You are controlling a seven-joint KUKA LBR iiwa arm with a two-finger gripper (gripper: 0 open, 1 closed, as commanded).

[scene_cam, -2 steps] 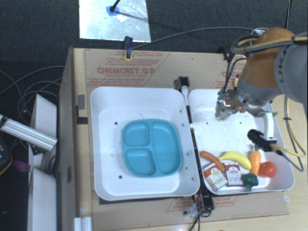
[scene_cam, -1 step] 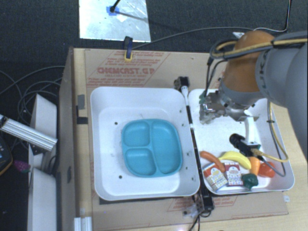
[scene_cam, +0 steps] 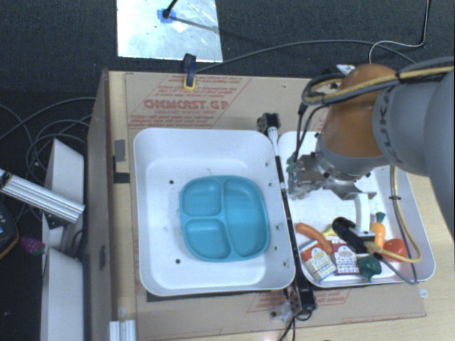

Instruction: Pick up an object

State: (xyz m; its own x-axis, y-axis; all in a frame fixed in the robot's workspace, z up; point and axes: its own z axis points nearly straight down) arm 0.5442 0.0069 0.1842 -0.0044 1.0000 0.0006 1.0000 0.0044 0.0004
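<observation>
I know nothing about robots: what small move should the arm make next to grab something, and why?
Probably slide the gripper toward the near end of the right bin and stop above the long orange item. The gripper seems to sit over a bare patch of that bin beside the divider, while the small items cluster at the near end, the orange one closest.

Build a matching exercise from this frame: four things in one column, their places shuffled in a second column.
Things
1. blue three-compartment plastic plate
2. orange curved carrot-shaped toy
3. small dark green toy
4. silvery foil sheet

Places
A. right bin, near its front edge
B. dark floor beyond the bench
C. middle of the left bin
D. right bin, close to the wall beside the left bin

Pairs: 1-C; 2-D; 3-A; 4-B
</observation>
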